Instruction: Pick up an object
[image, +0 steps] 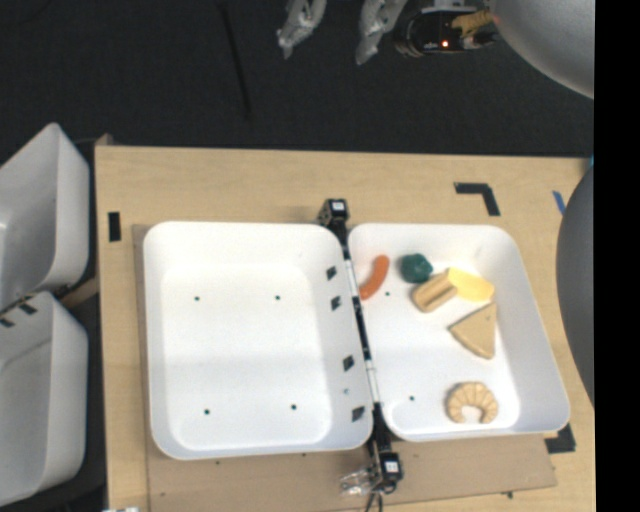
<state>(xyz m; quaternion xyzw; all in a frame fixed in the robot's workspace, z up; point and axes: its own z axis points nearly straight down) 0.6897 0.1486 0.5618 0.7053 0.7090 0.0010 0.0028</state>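
Observation:
My gripper (335, 28) hangs high at the top of the camera view, well above the bench, its two fingers spread apart with nothing between them. The right bin (530, 330) holds several toy foods: an orange sausage (374, 276), a dark green lump (416, 267), a tan bread piece (433, 293), a yellow block (470, 285), a tan wedge (478, 331) and a croissant (471, 403). All of them lie on the bin floor, far below the gripper.
The left bin (160, 330) sits beside the right one, joined along a hinged middle seam (355, 330). Both rest on a wooden board (230, 180). White boxes (35, 300) stand at the left edge. The grey arm (550, 40) enters from the upper right.

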